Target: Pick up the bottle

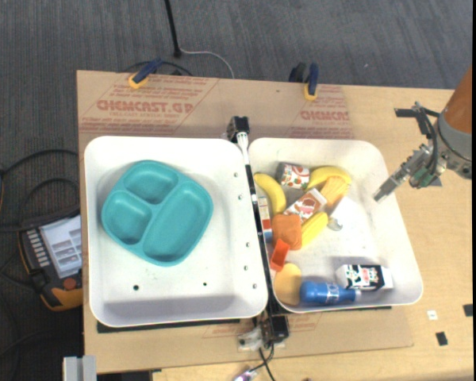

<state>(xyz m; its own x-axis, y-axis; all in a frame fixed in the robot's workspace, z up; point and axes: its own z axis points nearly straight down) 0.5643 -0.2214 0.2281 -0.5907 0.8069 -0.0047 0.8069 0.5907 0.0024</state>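
The bottle [323, 293], blue, is seen lying on its side at the near edge of the right bin [397, 240], its length running left to right. Just to its left a rounded orange-yellow piece [286, 277] is touching or nearly touching it, and just to its right, slightly farther back, a small black-and-white carton [363, 277] is laid on its side. Farther back in the same bin a cluster of toy food is gathered: a banana [270, 192] along the left wall, a second banana [331, 177] toward the far side, a small printed box [293, 175] between them, a red-and-white carton [306, 206], and an orange lump [286, 230] with a red piece [279, 253] just below it.

The left bin [111, 292] is occupied by a teal divided plate [156, 211].

The gripper [390, 187] is held over the right rim of the right bin, well apart from the bottle and toward the far side of it, with nothing seen between its fingers. Whether the jaws are open or closed cannot be told from this view. The arm [460, 125] is seen entering from the right, above the bare counter [452, 252].
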